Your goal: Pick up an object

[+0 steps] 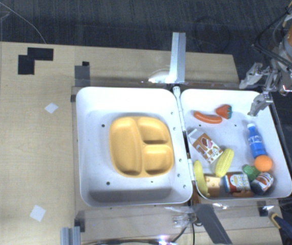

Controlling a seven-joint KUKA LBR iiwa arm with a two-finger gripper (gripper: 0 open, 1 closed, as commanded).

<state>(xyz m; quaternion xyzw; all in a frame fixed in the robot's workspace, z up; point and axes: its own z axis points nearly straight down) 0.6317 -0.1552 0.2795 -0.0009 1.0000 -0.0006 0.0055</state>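
Note:
The right bin (283, 152) holds several toy foods: a red hot dog (207, 117), a strawberry (224, 111), a blue bottle (255, 141), an orange (263, 163), a corn cob (224, 161), a banana (200, 176), a brown snack packet (207, 147) and a red-labelled bottle (235, 182) lying on its side. My gripper (256, 93) hangs over the bin's far right corner, above and right of the strawberry. It stands open with nothing between its fingers.
The left bin (92, 137) holds a yellow compartment tray (139, 145). A metal post (178, 57) rises behind the divider between the bins. A green piece (249, 171) and a dark jar (263, 181) crowd the right bin's near right corner.

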